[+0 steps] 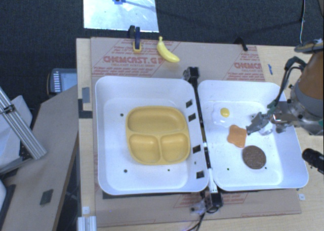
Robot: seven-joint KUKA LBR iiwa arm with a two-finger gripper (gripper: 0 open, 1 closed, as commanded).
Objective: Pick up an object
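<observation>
Gripper point(254, 124) fingers state: cannot tell. Right bin point(288, 174) contains orange piece point(236, 136), brown disc point(254, 157), fried egg point(223, 114). Left bin point(109, 123) contains yellow tray point(156, 135).

the cardboard sheet point(217, 63) reads "chemcast" in red (printed twice, mirrored).

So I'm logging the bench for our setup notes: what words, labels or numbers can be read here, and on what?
"CHEMCAST G...": red print on the brown sheet under the bins, above the left bin; its end is hidden by the toy banana.
"CHEMCAST": again above the right bin, slanted.
Smaller red lines beneath both: too blurred to read.
</observation>
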